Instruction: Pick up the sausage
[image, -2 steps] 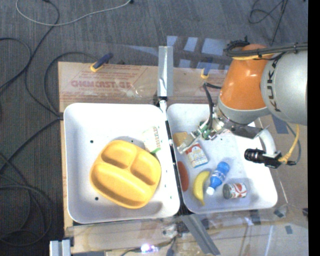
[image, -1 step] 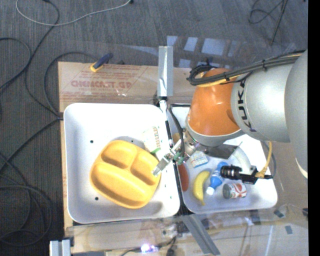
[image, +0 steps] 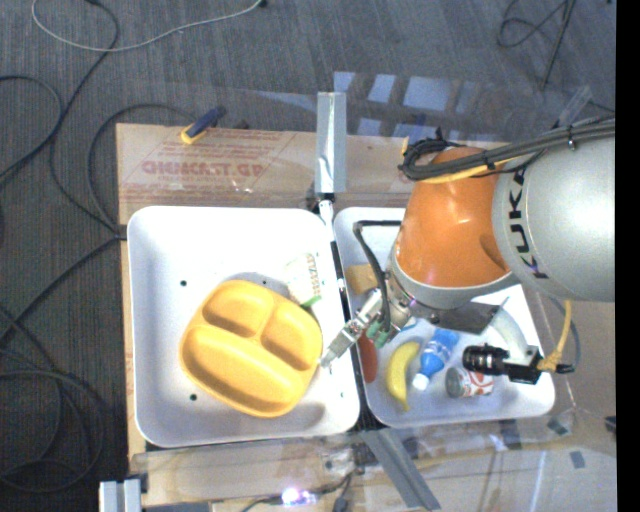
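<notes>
Between the two bins, your tool (image: 345, 338) hangs over the dividing rims; you cannot tell how it is set. Just beside it in the right bin (image: 535, 405) lies the sausage (image: 369, 359), next to a banana (image: 400, 371). A yellow tray (image: 250, 345) sits in the left bin (image: 160, 240).

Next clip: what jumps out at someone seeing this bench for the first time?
The big yellow divided tray dominates the left bin, lying upside down near its middle. On the right, the arm's orange band looms over the right bin, with the gripper reaching down by the divider between the bins. Beneath it sit a banana, a small blue-capped bottle and a reddish sausage.
</notes>
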